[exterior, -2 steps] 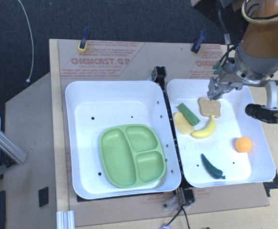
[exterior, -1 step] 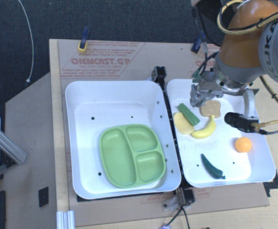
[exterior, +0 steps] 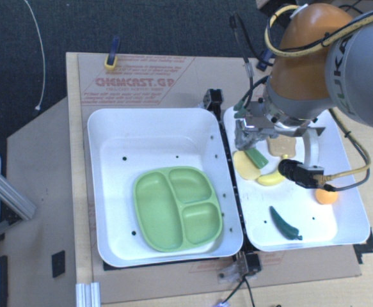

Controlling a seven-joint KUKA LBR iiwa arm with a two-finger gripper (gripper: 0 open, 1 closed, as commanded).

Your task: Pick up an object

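Arm reaches in over the right bin (exterior: 349, 229); the orange wrist band sits high in the view and hides most of the tool. Gripper (exterior: 258, 147) hangs low at the bin's near-left corner, directly above a cluster of small items. Whether the pincer is spread or pressed together I cannot tell: the fingers are lost behind the wrist body and cabling.

Landmark for positions: the green divided plate (exterior: 175, 207), lying flat in the left bin (exterior: 103, 133).

- pale yellow rounded piece (exterior: 242, 165): right of the plate, across the bin divider, just under the gripper.
- small green block (exterior: 256, 157): touching that piece on its far side from the plate.
- yellow banana-like piece (exterior: 269, 179): just beyond, further right of the plate.
- tan flat piece (exterior: 281, 147): right of the plate, partly hidden by the tool.
- dark green pepper (exterior: 285, 224): right of the plate, well apart from the cluster.
- orange ball (exterior: 327, 196): farthest from the plate.

Likely target is 1 of the 3 clustered items, possibly the green block, though nothing confirms contact.

Risks, judged from this layout: the cluster is tight, so closing could catch 2 items or shove 1 aside; the rounded yellow piece may squirt out; the bin wall next to the divider leaves little finger room.
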